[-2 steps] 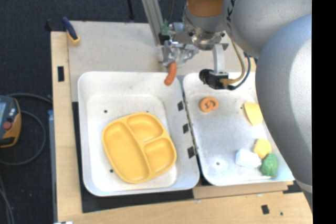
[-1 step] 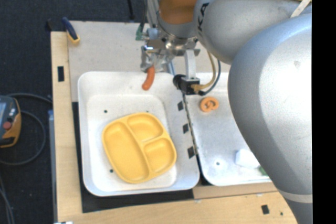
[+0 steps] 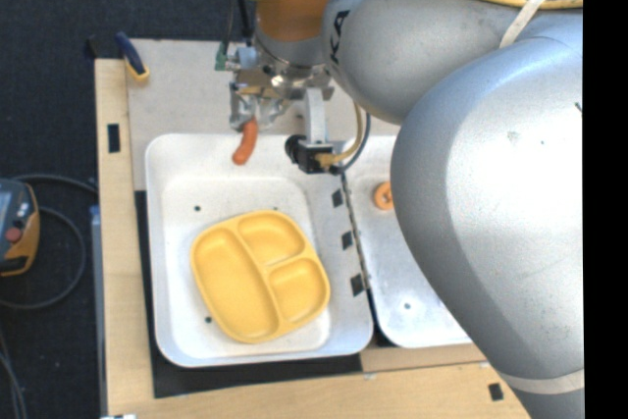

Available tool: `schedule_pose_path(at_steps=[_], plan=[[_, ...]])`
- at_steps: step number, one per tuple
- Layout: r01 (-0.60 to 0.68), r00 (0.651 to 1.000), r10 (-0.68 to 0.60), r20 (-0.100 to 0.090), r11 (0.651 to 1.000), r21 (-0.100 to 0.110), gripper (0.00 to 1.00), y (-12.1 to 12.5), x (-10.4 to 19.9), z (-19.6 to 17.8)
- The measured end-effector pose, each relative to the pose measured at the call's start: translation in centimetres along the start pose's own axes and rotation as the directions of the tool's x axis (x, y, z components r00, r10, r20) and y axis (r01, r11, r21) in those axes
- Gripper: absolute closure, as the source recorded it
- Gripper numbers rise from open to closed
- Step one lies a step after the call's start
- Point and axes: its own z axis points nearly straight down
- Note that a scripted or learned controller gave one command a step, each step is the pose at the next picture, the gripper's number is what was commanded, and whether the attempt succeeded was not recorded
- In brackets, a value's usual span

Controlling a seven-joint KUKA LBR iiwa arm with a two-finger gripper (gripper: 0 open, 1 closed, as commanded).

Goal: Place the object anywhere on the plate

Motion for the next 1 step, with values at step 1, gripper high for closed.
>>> schedule_pose_path(at_steps=[1], plan=[[-0.003, 1.000, 0.003, 0.001, 1.000, 0.001, 0.00, -0.02, -0.24, 0.00]])
